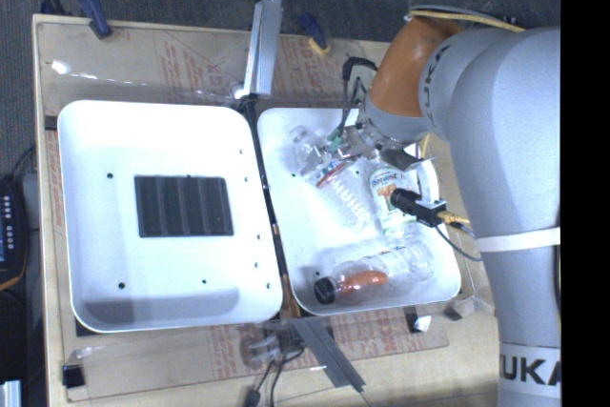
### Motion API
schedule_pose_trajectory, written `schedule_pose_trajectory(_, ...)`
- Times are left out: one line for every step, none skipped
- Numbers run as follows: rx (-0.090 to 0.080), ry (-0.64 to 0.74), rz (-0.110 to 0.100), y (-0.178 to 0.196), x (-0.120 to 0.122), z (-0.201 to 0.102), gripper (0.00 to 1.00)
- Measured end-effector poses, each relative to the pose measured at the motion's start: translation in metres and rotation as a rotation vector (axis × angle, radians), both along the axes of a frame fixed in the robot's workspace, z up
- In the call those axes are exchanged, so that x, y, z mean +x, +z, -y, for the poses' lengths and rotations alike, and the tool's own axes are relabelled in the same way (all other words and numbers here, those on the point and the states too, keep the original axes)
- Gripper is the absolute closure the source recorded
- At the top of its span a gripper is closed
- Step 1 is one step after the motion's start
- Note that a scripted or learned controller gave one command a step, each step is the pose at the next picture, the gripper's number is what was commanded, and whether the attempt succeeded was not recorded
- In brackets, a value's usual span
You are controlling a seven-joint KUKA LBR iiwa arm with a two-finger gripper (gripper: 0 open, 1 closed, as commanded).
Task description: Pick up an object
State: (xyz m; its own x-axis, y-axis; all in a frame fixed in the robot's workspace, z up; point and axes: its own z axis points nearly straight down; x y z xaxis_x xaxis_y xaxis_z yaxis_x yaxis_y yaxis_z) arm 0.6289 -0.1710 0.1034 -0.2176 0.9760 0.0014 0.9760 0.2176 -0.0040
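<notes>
The right bin [286, 234] holds several clear plastic bottles. One lies along the front with a black cap and orange contents [357, 282]. Another clear bottle with a white label [386, 195] lies near the right wall, and a third clear bottle with a red band [329, 172] sits toward the back. My gripper [355, 140] reaches down into the back of the right bin, right over the third bottle. The wrist hides its fingertips.
The left bin [95, 205] has a dark grated rectangle [183, 205] on its floor. A metal divider post [262, 48] stands at the back between the bins. Blue clamps [93, 11] grip the bench's far edge. The grey arm covers the right side.
</notes>
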Motion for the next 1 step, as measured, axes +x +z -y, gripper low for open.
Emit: schedule_pose_trajectory(0.0,0.018,0.004,0.0888,0.0065,-0.0497,1.0)
